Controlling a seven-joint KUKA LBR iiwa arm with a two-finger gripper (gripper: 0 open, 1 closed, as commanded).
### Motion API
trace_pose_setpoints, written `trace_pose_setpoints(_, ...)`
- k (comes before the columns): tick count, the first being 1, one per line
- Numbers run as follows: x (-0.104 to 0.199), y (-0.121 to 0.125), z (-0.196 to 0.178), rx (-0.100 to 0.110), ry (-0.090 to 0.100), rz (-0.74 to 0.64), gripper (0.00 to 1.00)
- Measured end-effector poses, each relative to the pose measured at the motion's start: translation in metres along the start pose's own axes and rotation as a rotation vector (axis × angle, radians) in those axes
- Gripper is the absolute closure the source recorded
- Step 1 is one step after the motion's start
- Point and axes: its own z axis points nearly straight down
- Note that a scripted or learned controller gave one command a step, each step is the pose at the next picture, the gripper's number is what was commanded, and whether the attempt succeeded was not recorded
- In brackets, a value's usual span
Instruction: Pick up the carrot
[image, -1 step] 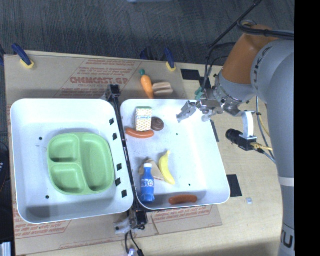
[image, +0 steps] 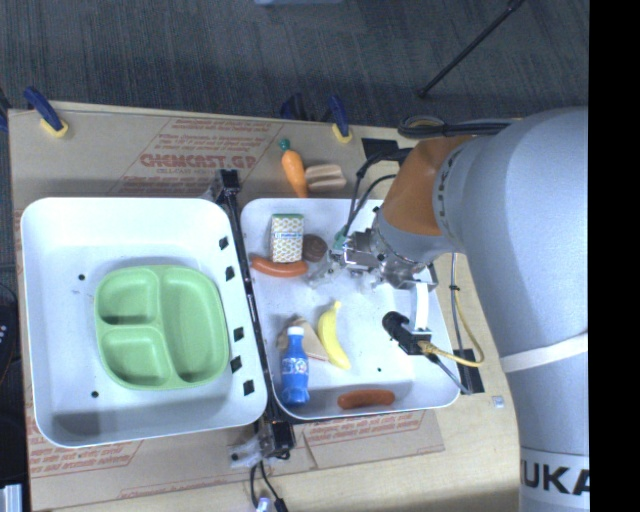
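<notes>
The grey arm (image: 530, 300), lettered "KUKA" at the lower right, fills the right of the frame. The carrot (image: 293, 170) lies on the counter (image: 180, 150) just above the right bin's (image: 440, 395) upper rim, long axis near upright in the frame, green top uppermost, beside a tan block (image: 325, 178). The cardboard reads "CHEMCAST GP". The claw (image: 355, 255) sits inside the right bin near a brown ball (image: 314, 246); I cannot tell its opening.

Carrot (image: 292, 170) lies outside the right bin (image: 445, 392) — hand (image: 345, 257) low inside it.
</notes>
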Motion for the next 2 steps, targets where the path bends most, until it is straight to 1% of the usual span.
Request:
trace_pose_setpoints(1, 0.053, 0.005, 0.0, -0.001, 0.0, 0.184, 0.0)
trace_pose_setpoints(2, 0.077, 0.044, 0.0, 0.001, 0.0, 0.171, 0.0)
